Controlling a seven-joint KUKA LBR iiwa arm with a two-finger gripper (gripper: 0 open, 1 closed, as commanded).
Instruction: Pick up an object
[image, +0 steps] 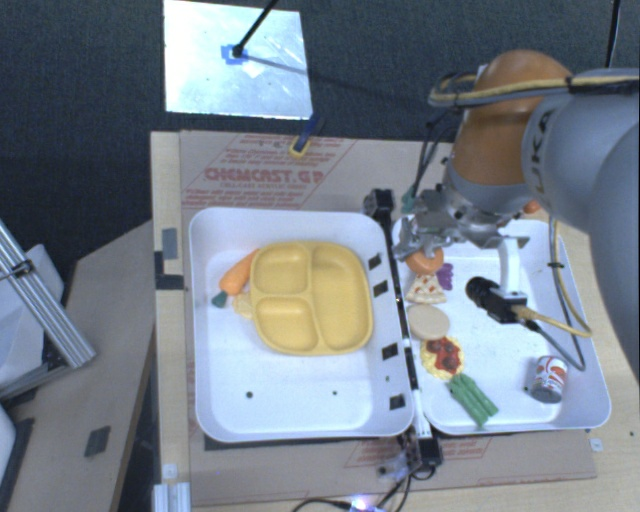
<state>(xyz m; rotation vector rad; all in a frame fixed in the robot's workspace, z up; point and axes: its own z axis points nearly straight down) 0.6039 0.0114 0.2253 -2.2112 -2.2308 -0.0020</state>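
My gripper (418, 243) hangs over the far left corner of the right bin (575, 400), close to the divider between the bins. Just below it lies an orange round toy (427, 263), partly covered by the gripper, with a purple grape bunch (445, 275) touching its right side. In front of them a pizza slice (426, 291), a beige round disc (428, 321), a red and yellow food piece (443, 354) and a green ridged piece (472, 397) form a row along the bin's left side. A small can (546, 378) lies near the front right corner.
The left bin (225, 400) holds a yellow divided plate (308, 297), with an orange carrot (238, 272) against the plate's left edge. The grey arm with its orange band (505, 110) reaches in over the right bin's far side. A shiny sheet (238, 60) lies beyond the bench.
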